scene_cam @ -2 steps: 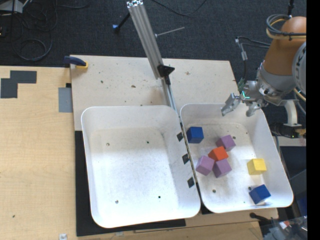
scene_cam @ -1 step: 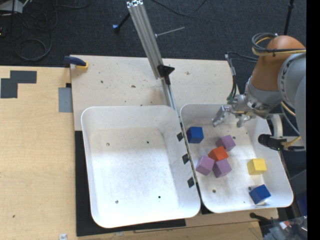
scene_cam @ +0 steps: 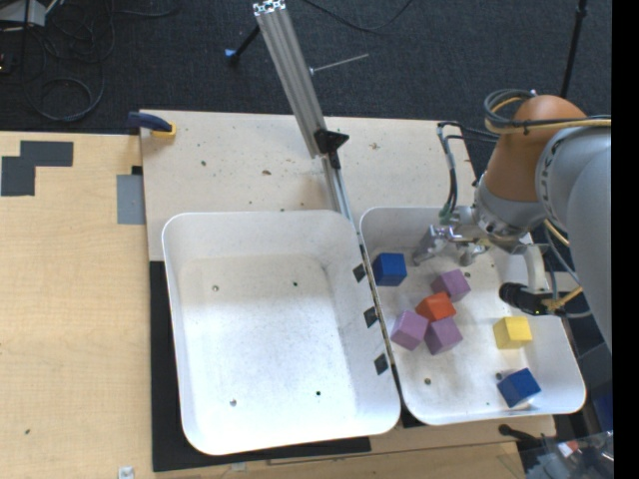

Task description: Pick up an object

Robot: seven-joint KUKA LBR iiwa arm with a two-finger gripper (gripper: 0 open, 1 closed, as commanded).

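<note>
Several small blocks lie in the right bin (scene_cam: 479,412). A blue cube (scene_cam: 389,267) rests near the bin's left wall. An orange-red block (scene_cam: 435,307) sits amid three purple blocks (scene_cam: 454,284) (scene_cam: 409,329) (scene_cam: 443,335). Farther right are a yellow cube (scene_cam: 513,331) and, toward the front, a second blue cube (scene_cam: 518,386). My gripper (scene_cam: 446,244) hangs over the back of the right bin, just behind the uppermost purple block and to the right of the blue cube. I see no block held in it.
The left bin (scene_cam: 190,267) stands beside the right one, with black clips along their shared wall (scene_cam: 367,287). An aluminium post (scene_cam: 300,78) slants up behind the bins. The arm's orange band (scene_cam: 519,158) and grey body cover the right bin's back right corner.
</note>
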